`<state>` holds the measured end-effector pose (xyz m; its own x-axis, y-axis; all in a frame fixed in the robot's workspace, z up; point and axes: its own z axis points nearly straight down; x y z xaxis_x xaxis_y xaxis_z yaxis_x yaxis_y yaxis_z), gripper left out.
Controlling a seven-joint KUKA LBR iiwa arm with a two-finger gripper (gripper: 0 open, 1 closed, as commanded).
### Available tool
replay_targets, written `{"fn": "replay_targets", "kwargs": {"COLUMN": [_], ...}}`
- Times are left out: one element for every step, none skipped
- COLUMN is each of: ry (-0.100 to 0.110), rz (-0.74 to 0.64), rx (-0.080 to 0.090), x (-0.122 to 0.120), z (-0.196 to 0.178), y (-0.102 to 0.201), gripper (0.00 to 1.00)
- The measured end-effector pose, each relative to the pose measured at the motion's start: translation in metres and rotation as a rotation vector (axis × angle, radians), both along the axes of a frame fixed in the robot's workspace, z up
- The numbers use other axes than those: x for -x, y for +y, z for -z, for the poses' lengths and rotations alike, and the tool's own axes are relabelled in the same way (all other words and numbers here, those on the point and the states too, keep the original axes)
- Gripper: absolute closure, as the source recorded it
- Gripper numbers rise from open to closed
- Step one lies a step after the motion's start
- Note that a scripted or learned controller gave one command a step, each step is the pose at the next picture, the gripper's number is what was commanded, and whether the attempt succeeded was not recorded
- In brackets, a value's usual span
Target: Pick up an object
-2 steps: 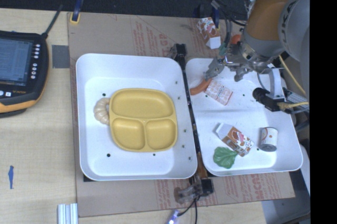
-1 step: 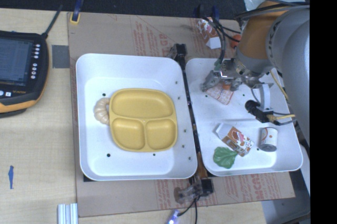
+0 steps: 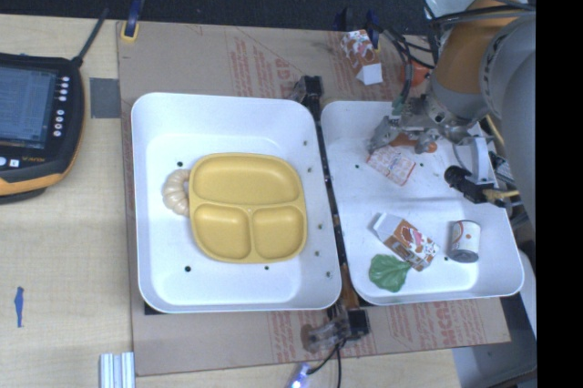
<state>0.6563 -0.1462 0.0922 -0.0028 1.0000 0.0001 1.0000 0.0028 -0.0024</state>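
Camera view: I am looking down at a slant on the desk (image 3: 64,231) with two white bins side by side.
Arm: I am seeing the grey arm (image 3: 506,76) with its orange band reaching in from the right over the right bin (image 3: 355,204).
Pincer: the pincer (image 3: 401,133) is hanging low at the far end of the right bin, just above a small packet; I cannot tell how it is set.
Small packet: the small packet (image 3: 393,165) is lying flat, white with a reddish print, tilted, right under the pincer tip; whether they are touching I cannot tell.
Printed carton: a printed carton (image 3: 406,240) is lying on its side near the bin's near edge, white with orange and red pictures.
Green piece: a green leaf-shaped piece (image 3: 388,272) is resting just beside the carton.
Small can: a small can (image 3: 464,241) is lying toward the right wall.
Left bin: the left bin (image 3: 155,195) is carrying a yellow divided tray (image 3: 248,206), with a pale lumpy thing (image 3: 175,191) tucked against its left edge.
Pendant: a pendant (image 3: 32,122) is sitting at the desk's left.
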Motion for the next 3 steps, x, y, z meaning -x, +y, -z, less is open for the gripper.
{"fn": "replay_targets", "kwargs": {"ry": [0.002, 0.004, 0.000], "rz": [-0.001, -0.003, -0.003], "rx": [0.001, 0.002, 0.000], "x": [0.053, 0.053, 0.093], "z": [0.001, -0.010, -0.100], "y": [0.023, 0.022, 0.087], "gripper": [0.00, 1.00, 1.00]}}
